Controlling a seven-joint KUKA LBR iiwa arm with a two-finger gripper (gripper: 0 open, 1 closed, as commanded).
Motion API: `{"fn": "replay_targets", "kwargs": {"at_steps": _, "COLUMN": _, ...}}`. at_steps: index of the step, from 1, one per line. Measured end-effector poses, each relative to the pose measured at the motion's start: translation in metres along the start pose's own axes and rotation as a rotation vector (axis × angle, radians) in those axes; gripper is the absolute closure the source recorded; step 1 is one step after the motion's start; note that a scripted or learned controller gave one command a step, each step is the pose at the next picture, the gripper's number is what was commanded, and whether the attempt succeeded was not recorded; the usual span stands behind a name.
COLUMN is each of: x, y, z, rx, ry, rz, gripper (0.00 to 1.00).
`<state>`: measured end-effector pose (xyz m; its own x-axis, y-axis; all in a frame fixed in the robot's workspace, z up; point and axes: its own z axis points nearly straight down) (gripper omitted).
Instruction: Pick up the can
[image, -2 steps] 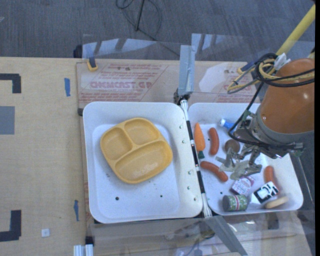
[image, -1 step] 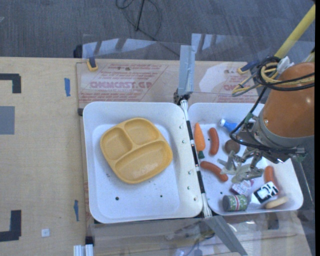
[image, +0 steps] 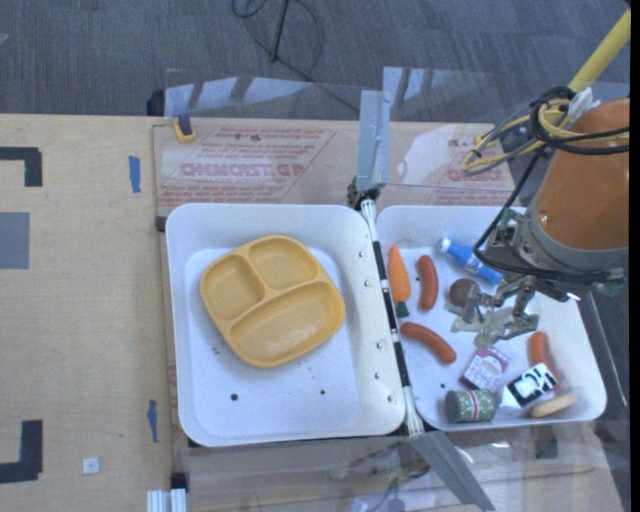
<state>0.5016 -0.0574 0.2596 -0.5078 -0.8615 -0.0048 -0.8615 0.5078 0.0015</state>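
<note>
The can (image: 470, 405) is small and green with a grey end. It lies on its side near the front edge of the right bin (image: 590, 400). My gripper (image: 495, 318) hangs over the middle of that bin, about a hand's width behind the can and slightly to its right. Its metal fingers (image: 467, 318) stand open with nothing between them. The grey arm with its orange band (image: 585, 190) comes in from the upper right and hides the bin's back right corner.
Around the gripper lie an orange carrot (image: 398, 273), three red sausages (image: 428, 342), a blue bottle (image: 470, 258), a brown disc (image: 462, 292), a pink packet (image: 486, 368), a black-and-white toy (image: 530, 383) and a tan roll (image: 553, 405). A yellow divided plate (image: 272, 300) lies in the left bin (image: 190, 400).
</note>
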Motion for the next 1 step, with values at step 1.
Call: {"fn": "replay_targets", "kwargs": {"at_steps": 1, "x": -0.0096, "y": 0.0297, "z": 0.0131, "rx": -0.003, "ry": 0.002, "rz": 0.017, "gripper": 1.00}}
